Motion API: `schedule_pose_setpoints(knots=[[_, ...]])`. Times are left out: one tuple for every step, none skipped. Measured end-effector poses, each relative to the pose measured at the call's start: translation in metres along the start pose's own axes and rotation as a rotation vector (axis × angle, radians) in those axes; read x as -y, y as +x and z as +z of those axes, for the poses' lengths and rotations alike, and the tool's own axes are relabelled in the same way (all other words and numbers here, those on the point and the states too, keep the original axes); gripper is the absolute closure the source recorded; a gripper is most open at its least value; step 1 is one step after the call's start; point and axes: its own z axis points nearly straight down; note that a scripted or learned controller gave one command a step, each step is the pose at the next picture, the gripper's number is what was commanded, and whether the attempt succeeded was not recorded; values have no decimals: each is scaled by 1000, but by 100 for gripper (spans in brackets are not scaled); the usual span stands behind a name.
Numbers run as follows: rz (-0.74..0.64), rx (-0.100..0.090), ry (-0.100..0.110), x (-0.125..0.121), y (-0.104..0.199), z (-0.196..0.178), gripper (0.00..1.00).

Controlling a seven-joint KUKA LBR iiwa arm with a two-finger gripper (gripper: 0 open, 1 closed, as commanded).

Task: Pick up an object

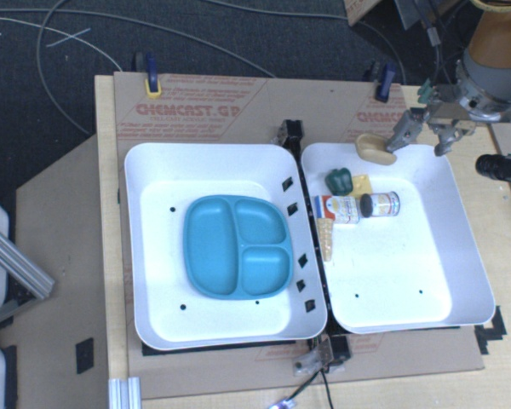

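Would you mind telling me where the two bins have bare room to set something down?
Right bin: its near half, below the spice jar, is bare. Its far left corner is crowded. Left bin: the blue plate leaves bare margins.

My arm (494,54) is grey with an orange band above the wrist, black cables trailing beside it, ending in my pale metal two-finger gripper (426,136).

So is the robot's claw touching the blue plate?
Apart. The camera view shows the gripper up over the right bin's far edge, while the blue plate lies in the left bin.
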Motion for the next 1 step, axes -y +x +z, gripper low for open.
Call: schedule_pose_setpoints(knots=[[-3,2,-14,-2,0,-9,0]])
